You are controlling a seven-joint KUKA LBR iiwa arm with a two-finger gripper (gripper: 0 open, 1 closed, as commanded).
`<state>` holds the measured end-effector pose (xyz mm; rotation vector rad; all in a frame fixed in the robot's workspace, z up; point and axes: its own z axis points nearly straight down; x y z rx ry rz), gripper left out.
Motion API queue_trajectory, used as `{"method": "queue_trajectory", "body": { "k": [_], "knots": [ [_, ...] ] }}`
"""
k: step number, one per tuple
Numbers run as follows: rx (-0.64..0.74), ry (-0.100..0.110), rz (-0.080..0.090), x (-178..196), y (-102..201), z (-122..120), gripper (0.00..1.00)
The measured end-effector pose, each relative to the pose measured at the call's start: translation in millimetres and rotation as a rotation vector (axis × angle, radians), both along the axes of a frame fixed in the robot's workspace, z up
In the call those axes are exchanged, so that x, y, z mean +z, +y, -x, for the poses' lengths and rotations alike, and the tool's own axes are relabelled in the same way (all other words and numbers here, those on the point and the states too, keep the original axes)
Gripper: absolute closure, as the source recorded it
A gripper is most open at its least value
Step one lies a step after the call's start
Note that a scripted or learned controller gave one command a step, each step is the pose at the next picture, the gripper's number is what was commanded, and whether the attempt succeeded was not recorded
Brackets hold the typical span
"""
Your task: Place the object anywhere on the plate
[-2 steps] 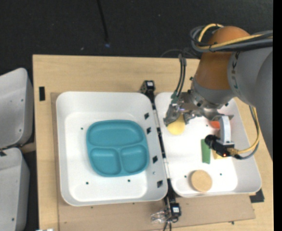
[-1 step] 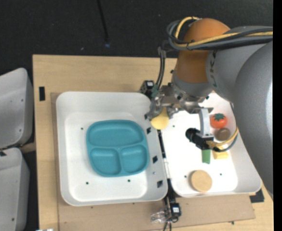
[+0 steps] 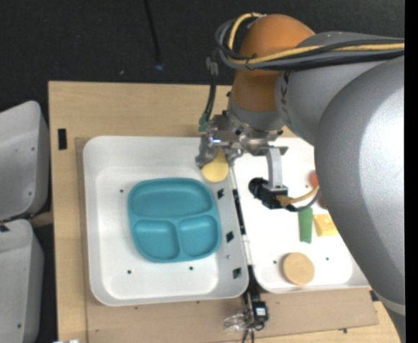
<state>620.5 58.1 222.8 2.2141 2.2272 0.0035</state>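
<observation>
The two-finger gripper (image 3: 214,161) pinches a pale yellow round object (image 3: 214,170) just beyond the teal three-compartment plate's (image 3: 173,216) far right corner, so carrying seems nearly finished, release remaining.

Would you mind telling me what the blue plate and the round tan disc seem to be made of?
The blue plate looks like moulded plastic: uniform teal, soft sheen, rounded dividers between three compartments. The round tan disc looks like unfinished wood or cork: matt, pale brown; the picture leaves open which.

Smooth matt plastic plate (image 3: 173,217); pale wood-grain bench (image 3: 69,120).
</observation>
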Motion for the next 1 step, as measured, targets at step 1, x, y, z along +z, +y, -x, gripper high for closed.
{"method": "queue_trajectory", "body": {
  "k": [1],
  "knots": [
    [-0.001,-0.002,0.000,7.0,31.3,-36.6,1.00]
  ]
}}
